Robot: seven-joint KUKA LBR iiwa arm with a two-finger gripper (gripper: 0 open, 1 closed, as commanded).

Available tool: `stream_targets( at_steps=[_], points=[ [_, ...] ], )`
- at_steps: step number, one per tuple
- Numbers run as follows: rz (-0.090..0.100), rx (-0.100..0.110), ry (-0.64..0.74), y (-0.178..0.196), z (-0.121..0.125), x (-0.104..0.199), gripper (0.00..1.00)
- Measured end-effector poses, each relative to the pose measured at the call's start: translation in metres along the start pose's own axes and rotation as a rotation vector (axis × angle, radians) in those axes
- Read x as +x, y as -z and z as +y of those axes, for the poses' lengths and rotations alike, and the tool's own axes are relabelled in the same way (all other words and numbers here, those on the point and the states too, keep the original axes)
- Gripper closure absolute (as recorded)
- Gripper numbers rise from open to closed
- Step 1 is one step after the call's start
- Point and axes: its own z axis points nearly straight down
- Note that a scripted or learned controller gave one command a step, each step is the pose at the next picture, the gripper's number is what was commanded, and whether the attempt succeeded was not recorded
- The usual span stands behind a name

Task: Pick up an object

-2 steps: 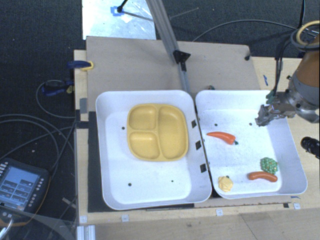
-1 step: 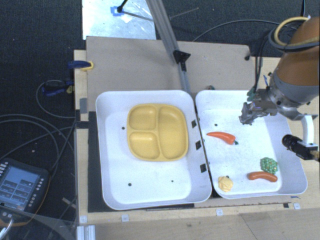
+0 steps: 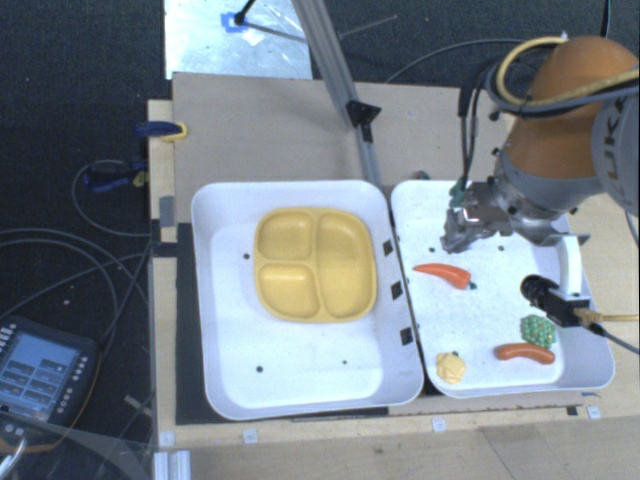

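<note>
Dark carpet strewn with cables surrounded a pale bench [image 3: 260, 128], seen from above at a slant; one handheld control pendant [image 3: 35, 363] lay on the floor at lower left, and one grey metal pole [image 3: 325, 43] slanted across the top of the bench. Two shallow white bins stood side by side, touching along their inner edges. The left bin [image 3: 225, 368] held one yellow plate [image 3: 315, 265], divided into four compartments and set slightly above the bin's centre. The right bin [image 3: 490, 308] held four small toy foods, all lying apart from one another on its floor: one red-orange pepper [image 3: 442, 274] near the left wall, one green knobbly piece [image 3: 537, 329] toward the right, one orange sausage [image 3: 524, 353] just below the green piece, and one yellow lumpy piece [image 3: 451, 368] at the lower left corner. The single arm [image 3: 570, 118] reached in from the right, and its gripper [image 3: 458, 236] hung over the upper left part of the right bin, just above the red-orange pepper. Whether the gripper was spread or pressed together could not be told from this angle.
</note>
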Motion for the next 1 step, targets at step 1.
stream_targets(
  at_steps=[1],
  points=[
    [0.000, 0.000, -0.001, -0.0022, 0.0019, 0.0484, 1.00]
  ],
)
